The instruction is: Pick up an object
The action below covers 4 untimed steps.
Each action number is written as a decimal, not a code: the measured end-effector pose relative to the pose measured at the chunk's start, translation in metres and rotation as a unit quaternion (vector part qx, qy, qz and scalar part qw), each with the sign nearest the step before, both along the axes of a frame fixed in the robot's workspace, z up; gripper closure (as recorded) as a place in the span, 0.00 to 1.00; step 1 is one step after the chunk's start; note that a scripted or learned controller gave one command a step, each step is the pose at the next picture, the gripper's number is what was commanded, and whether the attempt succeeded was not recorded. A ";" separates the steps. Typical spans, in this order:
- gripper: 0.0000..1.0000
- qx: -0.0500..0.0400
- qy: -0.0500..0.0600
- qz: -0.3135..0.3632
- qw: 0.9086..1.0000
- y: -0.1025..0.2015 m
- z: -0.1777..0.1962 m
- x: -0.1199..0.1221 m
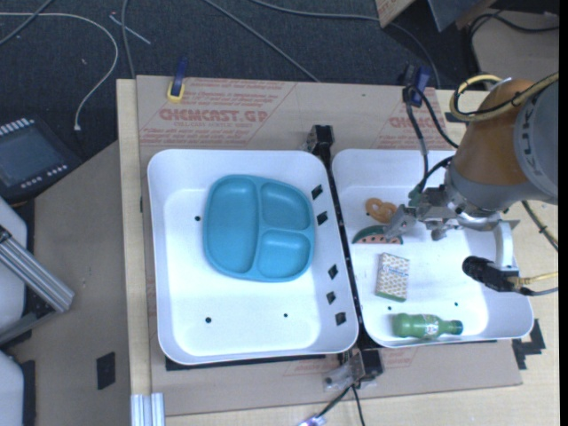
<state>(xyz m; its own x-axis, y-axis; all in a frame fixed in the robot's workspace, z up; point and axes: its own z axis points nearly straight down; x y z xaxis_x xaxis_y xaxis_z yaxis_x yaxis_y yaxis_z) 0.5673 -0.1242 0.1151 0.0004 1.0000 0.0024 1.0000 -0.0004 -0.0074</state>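
The gripper (401, 223) sits low over the right bin (502, 325), reaching in from the right side of the camera view. Its finger state cannot be determined from this view.

Immediately toward the left of the gripper tip lies a slice-shaped toy (373, 234), green-edged, touching or nearly touching the tip; its long axis runs roughly left to right. A tan ring-shaped object (381, 209) lies just beyond it, toward the bin's far wall.

A small patterned packet (392, 277) lies near, on the camera side of the gripper. A green bottle (426, 327) lies farther that way, on its side, axis left to right.

The slice-shaped toy is judged the nearest candidate.
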 end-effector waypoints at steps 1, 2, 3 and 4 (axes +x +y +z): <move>1.00 -0.001 -0.004 0.000 1.000 0.000 0.015 0.002; 1.00 -0.002 -0.008 0.001 1.000 -0.001 0.076 0.012; 1.00 -0.002 -0.007 0.001 1.000 -0.001 0.125 0.014; 1.00 0.000 -0.003 0.003 1.000 0.053 0.112 0.025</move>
<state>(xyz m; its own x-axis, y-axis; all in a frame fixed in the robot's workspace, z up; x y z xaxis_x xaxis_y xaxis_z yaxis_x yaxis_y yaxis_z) 0.5922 -0.0713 0.2276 -0.0057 1.0000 0.0030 1.0000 0.0058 -0.0014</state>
